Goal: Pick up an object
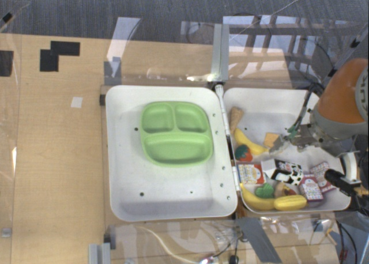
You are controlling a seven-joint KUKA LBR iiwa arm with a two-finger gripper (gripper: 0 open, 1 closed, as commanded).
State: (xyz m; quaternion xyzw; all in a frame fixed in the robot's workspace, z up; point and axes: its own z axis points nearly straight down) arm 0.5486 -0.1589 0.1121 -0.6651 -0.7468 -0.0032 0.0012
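Grey-fingered end effector point(281, 146) hovers low over your right bin point(271, 100) beside the banana point(248, 142); I cannot tell its state, so judge nothing picked yet.

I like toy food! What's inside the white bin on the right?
The right bin holds a pile of toy food: bananas, a yellow lemon shape, small cartons, a cow-patterned piece. The arm covers the bin's far right.

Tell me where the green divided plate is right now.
In the camera view, the green divided plate lies flat in the left white bin, near its middle and toward the far side. The right white bin beside it holds the toy food.
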